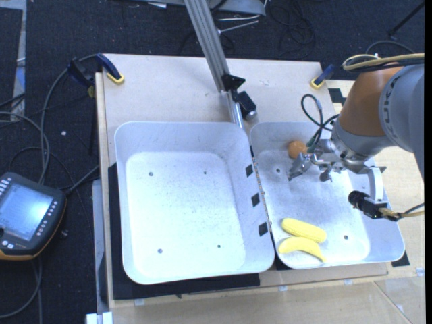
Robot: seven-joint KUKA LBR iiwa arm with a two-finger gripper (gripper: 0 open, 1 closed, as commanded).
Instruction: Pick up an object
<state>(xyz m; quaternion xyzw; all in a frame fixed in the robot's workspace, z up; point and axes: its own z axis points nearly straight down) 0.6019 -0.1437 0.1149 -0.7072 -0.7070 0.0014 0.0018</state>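
Two yellow bananas (pixel 302 238) lie side by side, touching, on the floor of the right bin (pixel 378 252), near its front edge. Farther back in that bin, a small orange ball (pixel 295 148) rests near the rear wall. The gripper (pixel 302 166) sits low over the floor of that bin, just in front of the ball and well behind the bananas. Its fingers (pixel 294 172) point toward the divider between the bins; their spacing cannot be determined, and no object is visible between them. The grey arm (pixel 378 106) enters above the far corner of that bin. The left bin (pixel 121 140) adjoins along the shared wall.
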